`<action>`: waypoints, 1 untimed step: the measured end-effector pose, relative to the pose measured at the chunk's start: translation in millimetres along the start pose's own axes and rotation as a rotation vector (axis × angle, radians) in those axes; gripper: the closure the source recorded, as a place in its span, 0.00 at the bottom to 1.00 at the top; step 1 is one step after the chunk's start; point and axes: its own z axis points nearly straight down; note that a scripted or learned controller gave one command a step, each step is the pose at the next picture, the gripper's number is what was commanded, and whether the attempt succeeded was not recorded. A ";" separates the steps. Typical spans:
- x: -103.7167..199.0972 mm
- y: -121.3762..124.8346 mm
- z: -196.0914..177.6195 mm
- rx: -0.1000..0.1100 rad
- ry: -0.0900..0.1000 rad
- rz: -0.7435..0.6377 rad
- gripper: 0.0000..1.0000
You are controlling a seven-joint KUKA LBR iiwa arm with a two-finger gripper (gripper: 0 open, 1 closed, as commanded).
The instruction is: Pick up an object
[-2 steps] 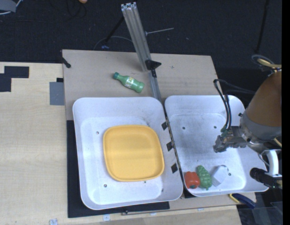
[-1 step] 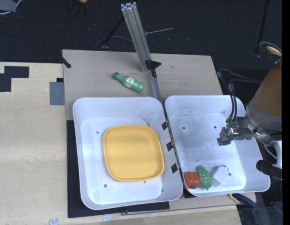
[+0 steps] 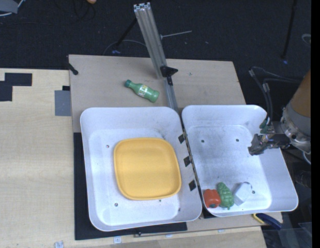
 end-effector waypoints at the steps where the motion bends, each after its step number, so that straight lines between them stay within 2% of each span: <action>1: -0.5 0.4 -32.9 0.001 0.000 0.000 1.00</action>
